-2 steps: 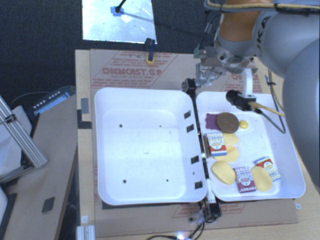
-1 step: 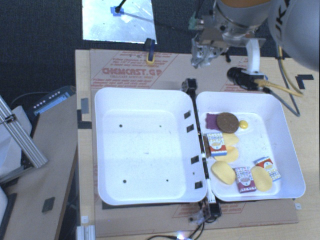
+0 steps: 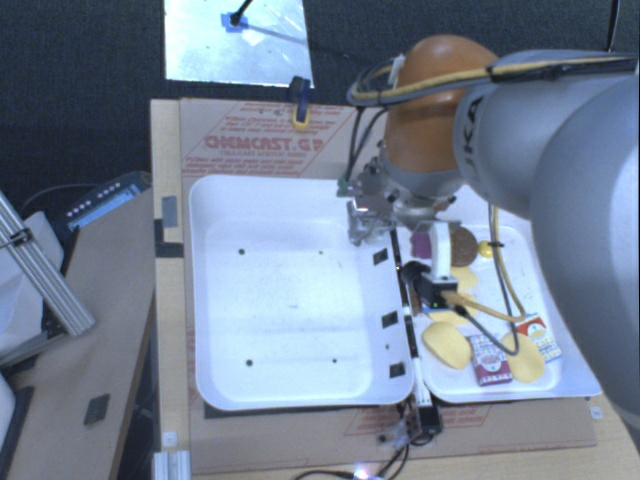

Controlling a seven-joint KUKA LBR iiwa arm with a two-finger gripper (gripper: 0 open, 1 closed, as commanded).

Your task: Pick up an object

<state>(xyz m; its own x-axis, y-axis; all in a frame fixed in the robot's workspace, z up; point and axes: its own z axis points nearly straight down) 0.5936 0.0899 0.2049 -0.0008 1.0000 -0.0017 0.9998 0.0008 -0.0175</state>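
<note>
My gripper hangs over the upper end of the divider between the two white bins, at the right edge of the left bin. The right bin holds several small things: a brown disc, a purple piece, a small yellow ball, a pale yellow oval and a red and white packet. The arm hides the upper right part of that bin. Nothing shows between the gripper's tips.
A brown cardboard sheet lies under both bins, with a yellow and blue clamp at its far edge. A shiny metal plate sits behind it. A grey rail and a wooden side bench stand at the left.
</note>
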